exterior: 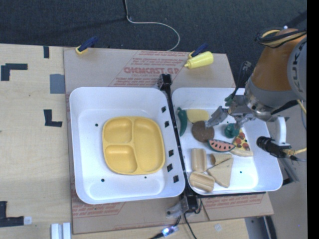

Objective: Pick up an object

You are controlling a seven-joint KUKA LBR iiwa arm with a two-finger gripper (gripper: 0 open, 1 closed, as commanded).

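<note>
1. A brown round piece [202, 131] lies flat in the right bin [269, 178], just below and to the left of the gripper [223, 118].
2. A pale yellow piece [196, 115] lies to the gripper's left, near it.
3. A small teal object [231, 130] stands just below the gripper, close to its fingers.
4. A pizza slice [242, 144] and a watermelon slice [220, 145] lie flat, lower than the gripper, side by side.
5. A dark green piece [181, 122] lies further left, by the bin's wall.
6. Tan bread-like pieces [213, 171] lie well below the gripper, close together.
</note>
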